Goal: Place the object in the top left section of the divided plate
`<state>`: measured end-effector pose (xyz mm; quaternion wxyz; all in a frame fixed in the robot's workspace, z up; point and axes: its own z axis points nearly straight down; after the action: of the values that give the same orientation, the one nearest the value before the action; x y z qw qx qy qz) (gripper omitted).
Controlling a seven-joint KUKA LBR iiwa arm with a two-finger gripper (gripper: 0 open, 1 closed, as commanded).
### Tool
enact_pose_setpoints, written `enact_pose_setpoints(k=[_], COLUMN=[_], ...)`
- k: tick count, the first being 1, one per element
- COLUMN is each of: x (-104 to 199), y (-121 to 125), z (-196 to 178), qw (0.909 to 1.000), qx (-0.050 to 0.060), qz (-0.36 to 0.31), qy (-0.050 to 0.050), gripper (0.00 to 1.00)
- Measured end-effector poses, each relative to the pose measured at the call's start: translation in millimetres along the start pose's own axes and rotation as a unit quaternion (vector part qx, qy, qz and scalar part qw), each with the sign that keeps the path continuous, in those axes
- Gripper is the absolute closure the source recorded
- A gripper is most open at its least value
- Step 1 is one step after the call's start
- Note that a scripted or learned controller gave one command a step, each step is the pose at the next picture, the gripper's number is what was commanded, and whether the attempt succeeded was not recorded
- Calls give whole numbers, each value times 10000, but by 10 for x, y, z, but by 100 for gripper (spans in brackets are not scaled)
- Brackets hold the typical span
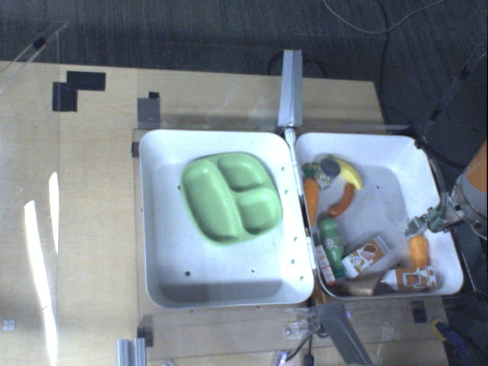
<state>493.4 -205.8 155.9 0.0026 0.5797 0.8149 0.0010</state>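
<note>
- Left bin (164, 280): holds the green divided plate (231, 197), lying flat near the bin's middle; one long section on its left side, two smaller sections on its right; all three sections look bare.
- Right bin (381, 174): holds the clutter; a yellow banana (350, 173) near the top, touching a small round grey-capped item (328, 166); a red-orange sausage-like piece (342, 200) just below the banana.
- An orange carrot-like piece (310, 197) lies along the bin's left wall; a green bottle (331, 239) sits below it, near the centre.
- A small carton (364, 256) lies tilted beside the bottle; an orange-and-white carton (415, 279) lies at the lower right corner, with a small orange piece (418, 249) just above it.
- Arm enters from the right; gripper (427, 221) sits low at the right bin's right wall, just above the small orange piece.
- Claw state: cannot tell at this size; nothing seen gripped in it.
- Which object is meant for the plate: cannot tell; every loose item lies in the right bin, apart from the plate.
</note>
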Motion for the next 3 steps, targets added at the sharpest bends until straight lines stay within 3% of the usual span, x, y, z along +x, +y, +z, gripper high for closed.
enact_pose_setpoints(k=[1,2,3], x=[200,6,22], y=[133,-33,-44], z=[530,15,263], qw=[10000,9907,9954], qx=[2,-7,5], qz=[56,1358,959], qy=[4,-11,2], gripper=[100,100,100])
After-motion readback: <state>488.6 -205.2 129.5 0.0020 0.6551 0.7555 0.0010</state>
